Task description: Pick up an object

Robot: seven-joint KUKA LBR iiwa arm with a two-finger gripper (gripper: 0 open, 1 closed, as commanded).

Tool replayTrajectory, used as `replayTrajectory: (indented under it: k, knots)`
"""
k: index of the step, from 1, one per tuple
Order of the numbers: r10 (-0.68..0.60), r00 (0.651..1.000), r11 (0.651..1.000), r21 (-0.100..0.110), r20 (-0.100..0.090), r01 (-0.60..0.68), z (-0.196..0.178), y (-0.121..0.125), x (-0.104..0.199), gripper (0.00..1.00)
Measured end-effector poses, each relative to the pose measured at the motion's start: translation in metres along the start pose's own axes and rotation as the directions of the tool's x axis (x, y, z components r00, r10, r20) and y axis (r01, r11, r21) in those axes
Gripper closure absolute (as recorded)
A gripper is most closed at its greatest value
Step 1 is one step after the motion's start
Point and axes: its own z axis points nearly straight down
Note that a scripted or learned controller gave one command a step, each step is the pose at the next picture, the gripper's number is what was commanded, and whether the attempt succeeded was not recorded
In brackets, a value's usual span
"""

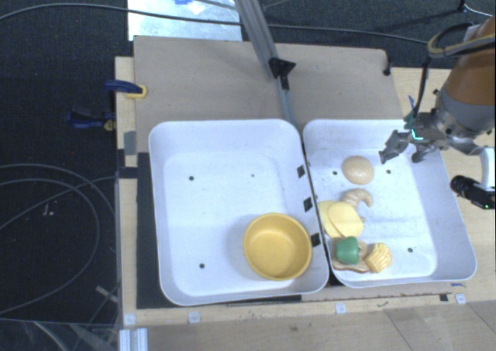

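Your gripper hangs spread and empty over the right bin; nearest pick is the beige round obj, just to its left in that bin; centre over it, drop straight, avoid the croissant.

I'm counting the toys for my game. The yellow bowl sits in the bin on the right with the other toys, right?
Not quite. In the camera view, the yellow bowl sits alone in the left bin. The other toys, like the beige round piece, lie in the right bin.
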Motion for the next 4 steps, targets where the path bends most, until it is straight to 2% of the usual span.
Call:
replayTrajectory:
  k: [1,3,4]
  knots:
    - [0.0,1.0,1.0,-0.002,0.0,0.0,-0.001,0.0,0.0,0.0]
    - [0.002,1.0,1.0,0.003,0.0,-0.002,0.109,0.004,0.003,0.0]
    - [0.001,1.0,1.0,-0.004,0.002,-0.001,0.095,0.006,0.003,1.0]
